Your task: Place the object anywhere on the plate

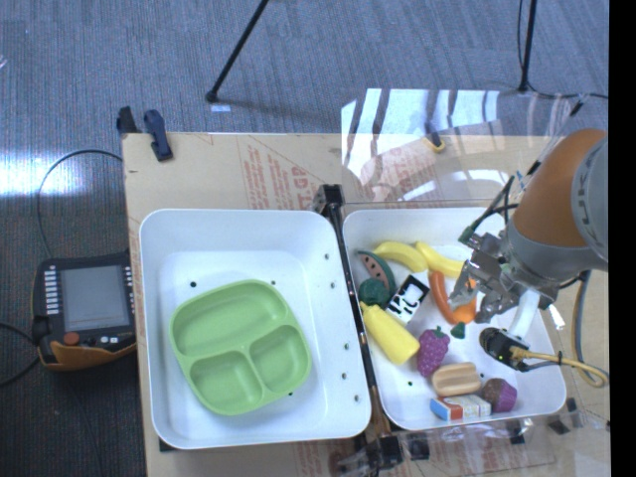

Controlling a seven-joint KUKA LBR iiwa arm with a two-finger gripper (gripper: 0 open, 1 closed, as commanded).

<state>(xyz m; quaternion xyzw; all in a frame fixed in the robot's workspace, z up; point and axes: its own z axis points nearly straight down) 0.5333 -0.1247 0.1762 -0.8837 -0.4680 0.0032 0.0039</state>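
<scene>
A brown board tabletop (248, 172) is seen from above, set on blue-grey carpet (119, 48). Two dark tripod legs (243, 43) are planted on the carpet behind it, and a clear plastic sheet (427, 127) glints at the far right corner. One teach pendant (84, 311) is lying on the floor to the left, its cable looped behind it. Two black clamps (149, 127) are fixed at the far left corner of the tabletop.

Two white bins are counted, side by side. In the left bin (159, 237) one green plate (238, 346) with three compartments is laid, with nothing on it. The right bin (542, 400) is crowded with toy food: one banana (397, 254), one watermelon slice (372, 266), one dark green vegetable (375, 291), one yellow block (390, 334), one white card with black marks (408, 296), one bunch of purple grapes (431, 351), one bread roll (455, 378), one small purple piece (501, 395) and one striped packet (459, 407).

The gripper (475, 291) is poised over the right bin's middle, arm (561, 212) reaching in from the right. An orange carrot (445, 301) is seen right at the fingers (463, 288), well apart from the plate. Whether it is clamped, and how wide the fingers stand, cannot be told.
</scene>
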